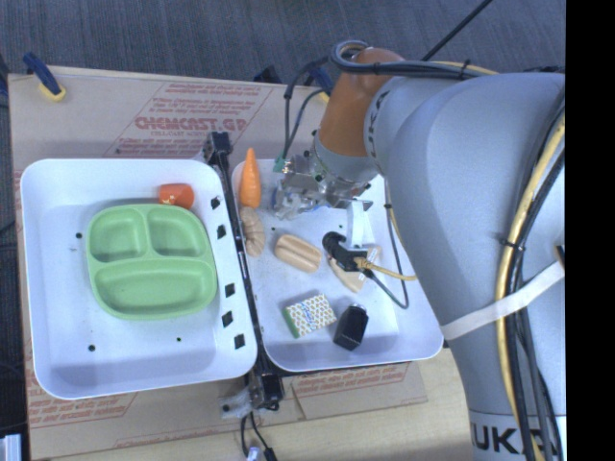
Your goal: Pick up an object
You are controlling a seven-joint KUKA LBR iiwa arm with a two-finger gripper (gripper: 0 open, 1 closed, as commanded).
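Two white bins sit side by side on cardboard (125,104), and I see the arm (461,161) reaching in from the right over the right bin (384,351). The hand (296,198) is down at the far end of that bin, just right of the carrot (250,179), which lies along the far left wall with its tip pointing far. From this angle I cannot tell whether the hand is spread or pressed together, and I see nothing gripped in it. Just near of the carrot, against the left wall, lies a beige ridged piece (254,230), and to its right a tan loaf (297,253) rests on the bin floor, close to the hand but apart from it. At the near end, a checked block (309,315) and a black block (351,327) lie just beside each other. The left bin (38,257) holds a green divided plate (149,262), with a red piece (175,196) at its far edge.
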